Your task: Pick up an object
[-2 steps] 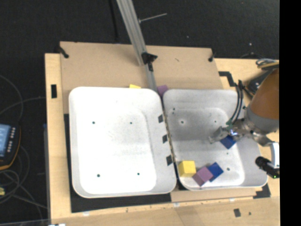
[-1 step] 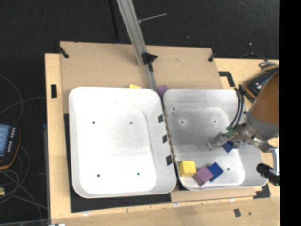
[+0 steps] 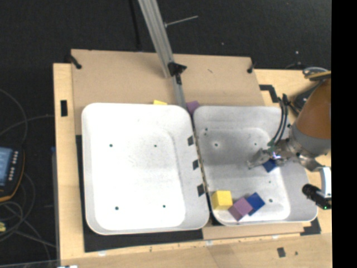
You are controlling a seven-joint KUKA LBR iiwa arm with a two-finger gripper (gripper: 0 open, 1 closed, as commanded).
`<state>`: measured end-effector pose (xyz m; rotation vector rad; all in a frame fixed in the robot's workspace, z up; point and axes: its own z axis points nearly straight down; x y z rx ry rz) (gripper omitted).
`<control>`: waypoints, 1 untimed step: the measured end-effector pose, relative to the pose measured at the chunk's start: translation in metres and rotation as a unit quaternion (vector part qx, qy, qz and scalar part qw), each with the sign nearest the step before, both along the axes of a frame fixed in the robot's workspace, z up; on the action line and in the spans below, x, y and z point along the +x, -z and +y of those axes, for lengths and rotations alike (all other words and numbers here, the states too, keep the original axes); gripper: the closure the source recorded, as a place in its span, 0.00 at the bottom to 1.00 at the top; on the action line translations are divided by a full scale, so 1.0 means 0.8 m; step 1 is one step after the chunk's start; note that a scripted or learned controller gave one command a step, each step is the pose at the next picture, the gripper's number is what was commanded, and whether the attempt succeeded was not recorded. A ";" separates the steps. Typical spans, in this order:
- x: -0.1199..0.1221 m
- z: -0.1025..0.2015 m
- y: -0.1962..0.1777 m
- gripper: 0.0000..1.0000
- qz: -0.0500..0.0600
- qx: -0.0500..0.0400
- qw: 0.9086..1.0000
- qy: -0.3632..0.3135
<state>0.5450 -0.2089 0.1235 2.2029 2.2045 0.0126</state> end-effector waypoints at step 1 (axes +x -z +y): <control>0.003 -0.005 -0.002 0.00 0.006 0.004 1.000 0.000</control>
